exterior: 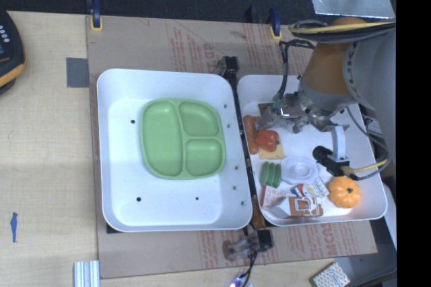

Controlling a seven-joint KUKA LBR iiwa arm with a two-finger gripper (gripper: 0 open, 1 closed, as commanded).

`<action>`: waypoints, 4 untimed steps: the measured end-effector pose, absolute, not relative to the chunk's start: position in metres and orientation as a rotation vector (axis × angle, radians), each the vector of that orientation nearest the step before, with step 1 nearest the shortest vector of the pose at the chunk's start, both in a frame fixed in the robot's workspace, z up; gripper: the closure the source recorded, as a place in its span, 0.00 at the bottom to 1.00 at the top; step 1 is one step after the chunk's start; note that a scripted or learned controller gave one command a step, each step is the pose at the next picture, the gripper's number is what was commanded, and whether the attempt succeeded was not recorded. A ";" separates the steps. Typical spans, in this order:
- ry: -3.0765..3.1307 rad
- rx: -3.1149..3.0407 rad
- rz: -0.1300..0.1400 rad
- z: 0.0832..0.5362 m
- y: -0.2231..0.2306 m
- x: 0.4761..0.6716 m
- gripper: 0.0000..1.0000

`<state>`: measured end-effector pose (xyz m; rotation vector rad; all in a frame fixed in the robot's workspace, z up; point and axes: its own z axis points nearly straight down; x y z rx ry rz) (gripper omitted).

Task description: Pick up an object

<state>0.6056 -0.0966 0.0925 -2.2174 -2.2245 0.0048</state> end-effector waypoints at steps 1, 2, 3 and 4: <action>-2.231 -2.216 -0.002 0.093 -0.112 0.659 0.00; -2.224 -2.224 0.002 0.137 -0.182 0.657 0.00; -2.230 -2.210 0.004 0.091 -0.111 0.657 0.00; -2.226 -2.221 -0.002 0.094 -0.139 0.658 0.00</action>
